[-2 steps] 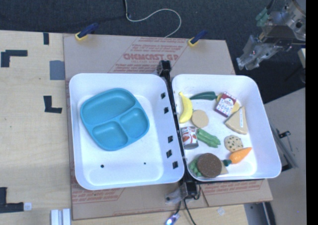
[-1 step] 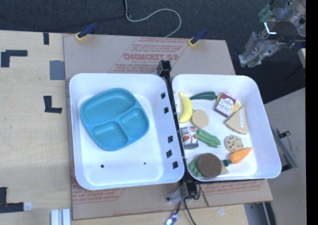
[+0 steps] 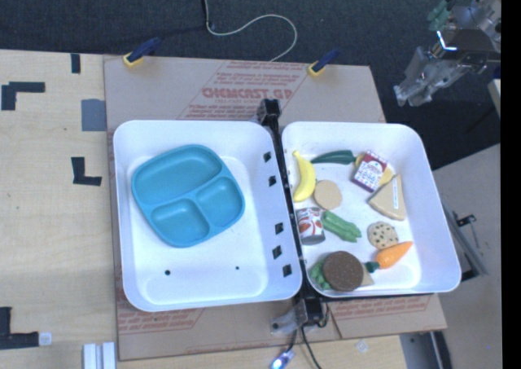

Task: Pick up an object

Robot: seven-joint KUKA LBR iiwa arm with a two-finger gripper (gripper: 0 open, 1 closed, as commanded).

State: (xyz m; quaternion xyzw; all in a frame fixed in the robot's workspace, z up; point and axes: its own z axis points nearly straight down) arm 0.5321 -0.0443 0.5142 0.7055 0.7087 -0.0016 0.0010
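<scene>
Pincer up at top right, off the bins, over dark floor beyond the desk; open or clenched, cannot tell. Nothing seen in its grip. Right bin: banana at left, green pod beside it, red carton, cheese wedge, tan disc, can, cookie, carrot, burger at front. Left bin: blue tray, apart from all of these.

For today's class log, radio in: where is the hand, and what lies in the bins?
Hand high, outside right bin. Yellow toy banana and other toy foods unpicked there. Blue divided plate in left bin.
</scene>
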